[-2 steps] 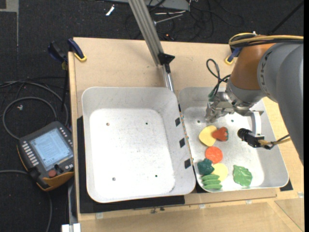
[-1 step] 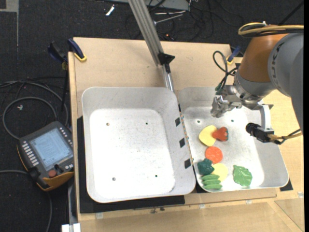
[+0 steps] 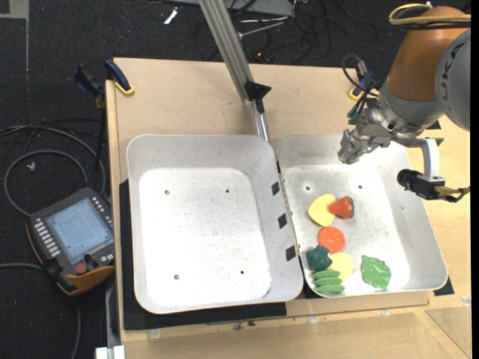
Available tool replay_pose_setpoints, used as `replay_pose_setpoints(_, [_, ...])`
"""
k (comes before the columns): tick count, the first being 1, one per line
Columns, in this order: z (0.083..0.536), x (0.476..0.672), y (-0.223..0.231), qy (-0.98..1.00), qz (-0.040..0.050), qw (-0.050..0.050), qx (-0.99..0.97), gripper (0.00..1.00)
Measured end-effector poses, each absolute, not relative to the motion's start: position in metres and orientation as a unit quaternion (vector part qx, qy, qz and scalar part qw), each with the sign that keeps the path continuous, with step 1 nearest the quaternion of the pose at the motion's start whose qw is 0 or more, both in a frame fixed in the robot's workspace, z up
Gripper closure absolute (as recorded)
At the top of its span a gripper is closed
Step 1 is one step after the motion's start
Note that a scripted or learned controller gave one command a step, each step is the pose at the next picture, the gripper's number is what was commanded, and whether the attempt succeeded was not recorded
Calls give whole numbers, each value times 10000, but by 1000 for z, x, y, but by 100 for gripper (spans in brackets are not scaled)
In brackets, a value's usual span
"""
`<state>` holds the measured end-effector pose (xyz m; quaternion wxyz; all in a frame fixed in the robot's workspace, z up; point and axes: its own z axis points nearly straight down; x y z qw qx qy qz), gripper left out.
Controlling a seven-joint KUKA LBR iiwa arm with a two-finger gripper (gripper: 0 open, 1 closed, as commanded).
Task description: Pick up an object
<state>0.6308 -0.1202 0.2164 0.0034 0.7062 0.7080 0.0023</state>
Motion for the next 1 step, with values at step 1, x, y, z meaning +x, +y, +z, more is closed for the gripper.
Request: replay_pose_setpoints(1, [267,632,-120,7081,20,33,7061,100])
